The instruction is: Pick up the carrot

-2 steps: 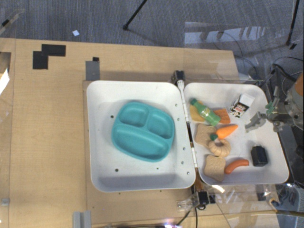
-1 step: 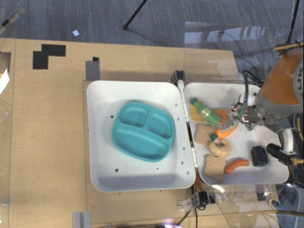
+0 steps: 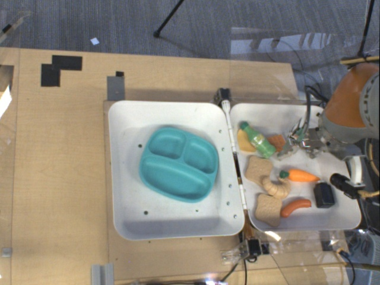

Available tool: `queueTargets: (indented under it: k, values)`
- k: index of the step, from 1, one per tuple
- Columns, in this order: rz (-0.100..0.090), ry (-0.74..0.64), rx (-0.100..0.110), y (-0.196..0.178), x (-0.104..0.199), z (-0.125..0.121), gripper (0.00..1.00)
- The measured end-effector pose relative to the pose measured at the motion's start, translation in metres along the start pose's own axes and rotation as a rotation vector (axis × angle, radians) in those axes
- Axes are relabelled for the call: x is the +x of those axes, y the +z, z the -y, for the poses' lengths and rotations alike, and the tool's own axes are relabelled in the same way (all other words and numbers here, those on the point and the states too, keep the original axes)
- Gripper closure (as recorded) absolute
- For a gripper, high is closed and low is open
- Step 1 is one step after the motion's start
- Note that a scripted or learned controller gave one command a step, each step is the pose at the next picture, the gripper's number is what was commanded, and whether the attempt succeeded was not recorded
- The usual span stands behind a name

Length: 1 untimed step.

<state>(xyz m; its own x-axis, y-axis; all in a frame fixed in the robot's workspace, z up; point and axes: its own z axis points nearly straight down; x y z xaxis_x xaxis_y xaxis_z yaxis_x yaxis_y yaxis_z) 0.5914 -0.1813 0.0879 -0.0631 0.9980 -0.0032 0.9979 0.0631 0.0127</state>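
I saw the carrot [image 3: 301, 176] lying in the right bin [image 3: 350, 219], its long axis running roughly left to right, green top toward the left bin [image 3: 122, 159] and the tip pointing right. It lay just above the sausage [image 3: 295, 206] and beside the peanut-shaped piece [image 3: 275, 188]. The green bottle [image 3: 257, 139] carried no label I could read. The jaws [image 3: 301, 136] hovered above the carrot; whether they were apart, I could not tell.
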Motion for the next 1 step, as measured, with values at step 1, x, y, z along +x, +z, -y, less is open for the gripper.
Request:
queueTargets:
  k: [1]
  values:
    - [0.001, -0.254, 0.000, -0.0023, 0.0000, 0.0742, 0.00]
